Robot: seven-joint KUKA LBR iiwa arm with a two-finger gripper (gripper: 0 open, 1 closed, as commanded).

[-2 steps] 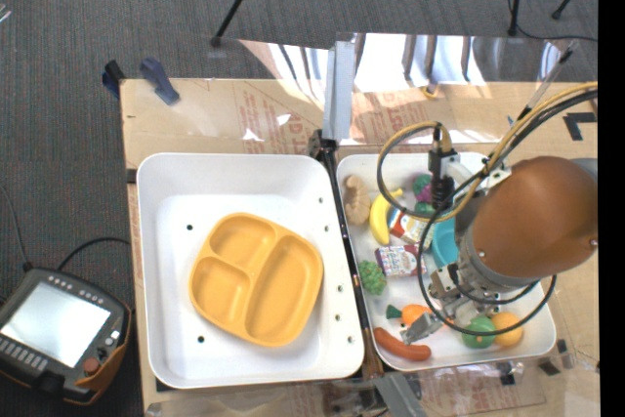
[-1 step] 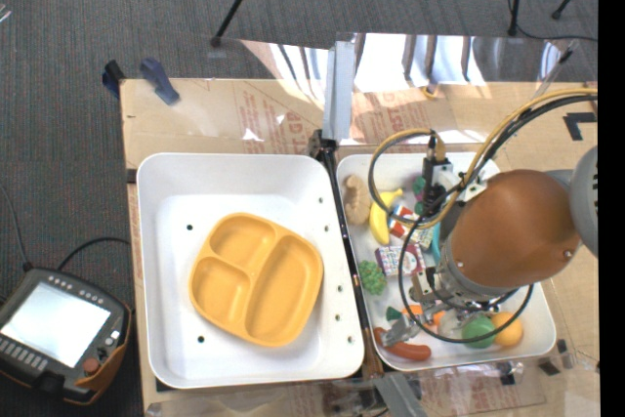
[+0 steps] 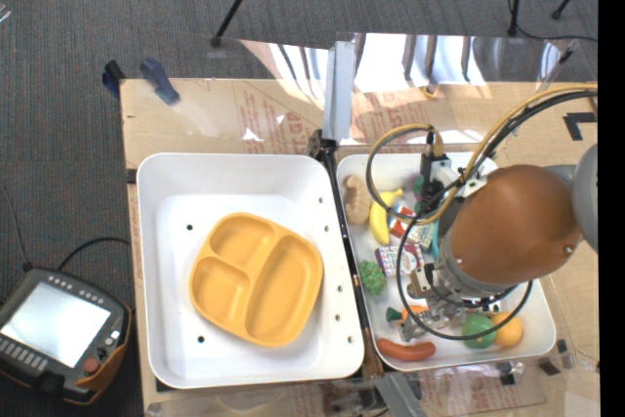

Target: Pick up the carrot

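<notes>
While my gripper (image 3: 437,310) hovers beside the carrot (image 3: 408,312), its state I cannot tell, I judge approach underway; next, centre and descend.

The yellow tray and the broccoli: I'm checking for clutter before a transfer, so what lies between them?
In the camera view, between the yellow tray and the broccoli lie bare white floor of the left bin and the two bins' adjoining rims.

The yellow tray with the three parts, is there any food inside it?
No. The yellow tray lies in the left bin, and all three compartments look bare. The toy food, such as the broccoli and banana, sits in the right bin beneath the arm.
</notes>
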